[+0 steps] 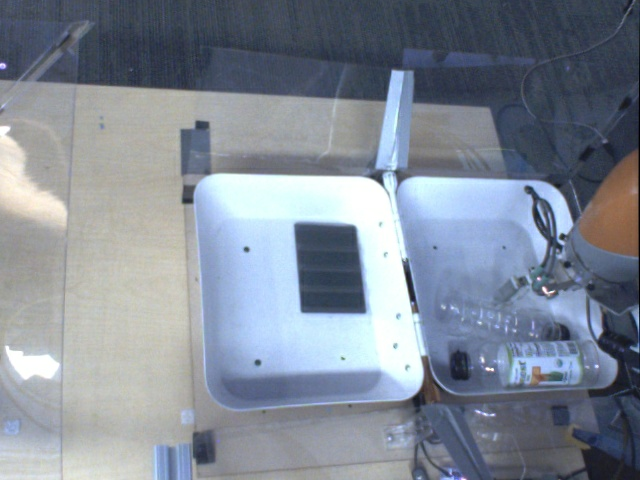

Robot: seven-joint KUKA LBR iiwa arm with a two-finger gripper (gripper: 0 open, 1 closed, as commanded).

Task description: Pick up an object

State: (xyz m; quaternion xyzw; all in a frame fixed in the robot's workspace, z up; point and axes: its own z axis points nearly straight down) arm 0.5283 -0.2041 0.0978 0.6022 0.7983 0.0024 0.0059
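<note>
Gripper (533, 286) low in the right bin (450, 218), near its right wall.
Camera view: I cannot tell how the fingers stand. A clear bottle (525, 364) with a black cap lies on its side along the right bin's front edge, another clear object (480, 318) just behind it. A dark slab (329, 267) lies mid-floor in the left bin (230, 298).

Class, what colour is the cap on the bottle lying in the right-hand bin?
Black; the camera view shows the cap on the clear bottle.
</note>
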